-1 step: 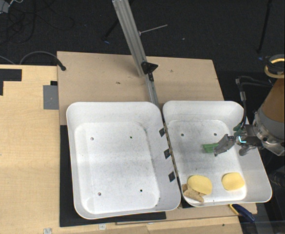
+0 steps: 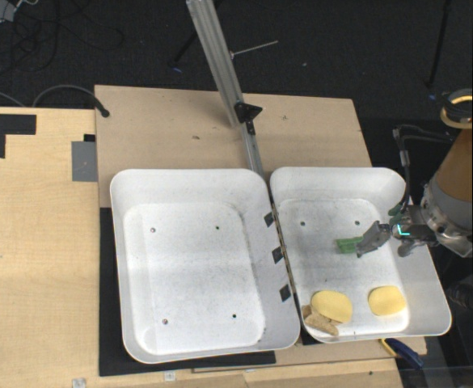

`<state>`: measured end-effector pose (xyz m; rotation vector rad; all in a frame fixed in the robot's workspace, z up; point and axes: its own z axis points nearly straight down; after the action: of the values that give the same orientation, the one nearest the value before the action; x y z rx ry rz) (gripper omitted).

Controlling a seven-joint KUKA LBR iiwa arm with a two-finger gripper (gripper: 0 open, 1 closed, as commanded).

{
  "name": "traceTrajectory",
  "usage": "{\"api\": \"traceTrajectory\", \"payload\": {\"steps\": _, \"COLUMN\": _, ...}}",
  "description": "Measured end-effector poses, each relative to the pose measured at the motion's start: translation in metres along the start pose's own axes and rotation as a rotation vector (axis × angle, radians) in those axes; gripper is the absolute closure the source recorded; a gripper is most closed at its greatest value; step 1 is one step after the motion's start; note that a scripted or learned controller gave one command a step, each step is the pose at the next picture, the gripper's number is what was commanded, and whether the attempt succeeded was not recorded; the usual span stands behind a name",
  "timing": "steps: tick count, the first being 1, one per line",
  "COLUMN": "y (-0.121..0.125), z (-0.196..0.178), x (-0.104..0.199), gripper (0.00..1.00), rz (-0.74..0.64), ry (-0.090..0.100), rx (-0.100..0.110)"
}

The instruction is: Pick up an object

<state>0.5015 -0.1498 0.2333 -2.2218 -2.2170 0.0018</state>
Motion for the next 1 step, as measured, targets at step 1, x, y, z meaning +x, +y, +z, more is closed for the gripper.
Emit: {"api": "traceTrajectory", "payload": {"steps": 1, "y": -0.0011, "z": 0.0470, "x": -0.0074, "gripper": 0.00, "rz": -0.002, "ry": 0.001, "rx": 0.005}}
